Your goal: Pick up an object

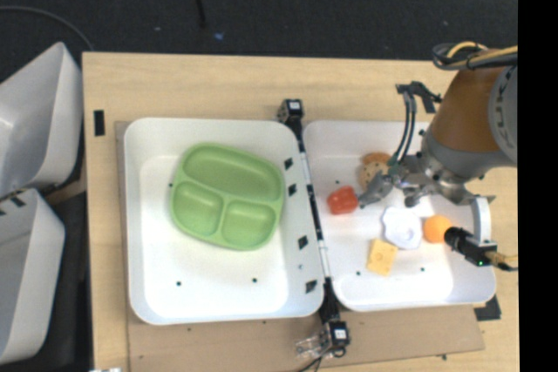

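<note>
Camera view: the gripper is seen low over the right bin, its opening not discernible and nothing visibly held, so approach is judged underway, with descent needed onto the red object just beside it.

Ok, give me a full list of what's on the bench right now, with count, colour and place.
Bins: 2, white, side by side on the bench.
Divided plate: 1, green, left bin.
Red piece: 1, red, right bin, near the divider.
Tan piece: 1, tan-brown, right bin, upper middle.
White piece: 1, white, right bin, centre.
Yellow piece: 1, yellow, right bin, lower middle.
Orange piece: 1, orange, right of the white piece.
Arm: 1, grey and orange, over the right bin.
Hand: 1, dark, between red and tan pieces.
</note>
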You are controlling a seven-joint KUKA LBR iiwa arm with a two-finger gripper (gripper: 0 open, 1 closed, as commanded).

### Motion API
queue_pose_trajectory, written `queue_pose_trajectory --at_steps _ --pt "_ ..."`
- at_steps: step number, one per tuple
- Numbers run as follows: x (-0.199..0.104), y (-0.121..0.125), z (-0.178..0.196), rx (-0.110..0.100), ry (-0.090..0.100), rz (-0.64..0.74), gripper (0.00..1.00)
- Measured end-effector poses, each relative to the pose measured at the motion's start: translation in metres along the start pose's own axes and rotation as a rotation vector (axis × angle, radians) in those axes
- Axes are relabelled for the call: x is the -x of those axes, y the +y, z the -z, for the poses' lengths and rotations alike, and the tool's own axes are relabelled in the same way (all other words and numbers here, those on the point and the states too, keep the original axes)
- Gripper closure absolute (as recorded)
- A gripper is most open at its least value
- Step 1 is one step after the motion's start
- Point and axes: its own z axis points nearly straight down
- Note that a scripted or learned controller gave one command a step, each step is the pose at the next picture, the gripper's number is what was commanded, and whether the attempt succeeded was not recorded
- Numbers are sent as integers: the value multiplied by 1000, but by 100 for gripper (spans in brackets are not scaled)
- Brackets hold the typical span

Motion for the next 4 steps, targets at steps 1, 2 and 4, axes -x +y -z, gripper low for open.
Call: queue_pose_trajectory --at_steps 1,2,4 --pt "1 -1 -53 -1 0 -1 0" --pt "2 1 -39 5 -1 -7 100" --pt "0 9 64 9 -2 4 100"
